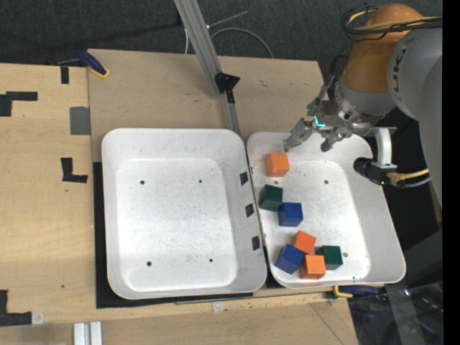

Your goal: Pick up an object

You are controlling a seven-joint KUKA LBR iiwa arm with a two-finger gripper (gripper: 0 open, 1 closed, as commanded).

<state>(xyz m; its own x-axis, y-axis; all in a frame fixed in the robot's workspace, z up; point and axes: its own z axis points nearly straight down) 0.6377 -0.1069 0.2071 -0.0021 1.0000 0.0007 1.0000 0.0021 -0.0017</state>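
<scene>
My gripper (311,139) hangs over the far edge of the right bin (374,214), its two fingers spread open with nothing between them. An orange cube (277,164) lies just below and left of the fingertips, apart from them. Nearer the middle of that bin sit a dark green cube (271,198) and a blue cube (290,213). At the bin's near end a cluster holds an orange cube (305,241), a blue cube (290,258), another orange cube (313,266) and a green cube (331,256).
The left bin (172,214) sits beside the right one on the wooden bench. A slanted metal pole (205,45) with a black clamp rises behind the bins. The arm's grey body and orange band (377,49) fill the upper right.
</scene>
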